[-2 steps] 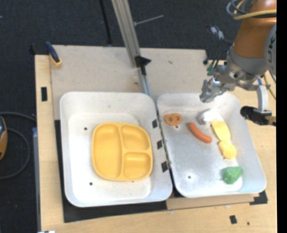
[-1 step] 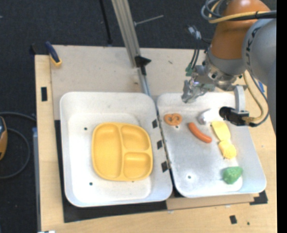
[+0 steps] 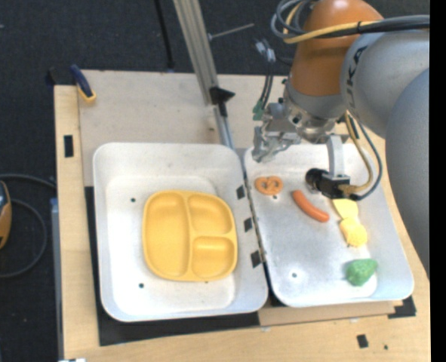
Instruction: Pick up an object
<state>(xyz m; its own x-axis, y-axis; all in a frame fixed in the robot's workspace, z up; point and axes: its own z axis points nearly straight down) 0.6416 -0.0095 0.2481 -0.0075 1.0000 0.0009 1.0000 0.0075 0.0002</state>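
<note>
Worktop [image 3: 147, 108]: pale wooden board that carries two shallow white bins side by side, seen from above at a slant.
Left bin [image 3: 117, 172]: white, with rounded corners; it holds a yellow divided plate.
Yellow divided plate [image 3: 189, 234]: three compartments, lying flat near the middle of the left bin, slightly turned.
Right bin [image 3: 306, 262]: white, touching the left bin along a shared edge; it holds the small loose objects.
Pretzel-shaped orange piece [image 3: 268, 185]: lies in the upper left part of the right bin, close to the shared edge and just below the gripper.
Orange carrot-like stick [image 3: 310, 206]: lies at a slant right of the pretzel-shaped piece, apart from it.
Yellow pieces [image 3: 351, 222]: two pale yellow lumps, one just above the other, right of the stick.
Green lump [image 3: 361, 271]: sits near the lower right corner of the right bin, below the yellow pieces.
Arm [image 3: 389, 74]: grey, with an orange band above the wrist, reaching in from the right over the far end of the right bin.
Gripper [image 3: 262, 153]: hangs over the upper left corner of the right bin, just above the pretzel-shaped piece; nothing is seen between the fingers, and whether they are apart or together cannot be told.
Metal post [image 3: 200, 51]: slanted aluminium bar rising from the worktop behind the bins.
Blue and yellow clamp [image 3: 83, 84]: at the far left corner of the worktop.
</note>
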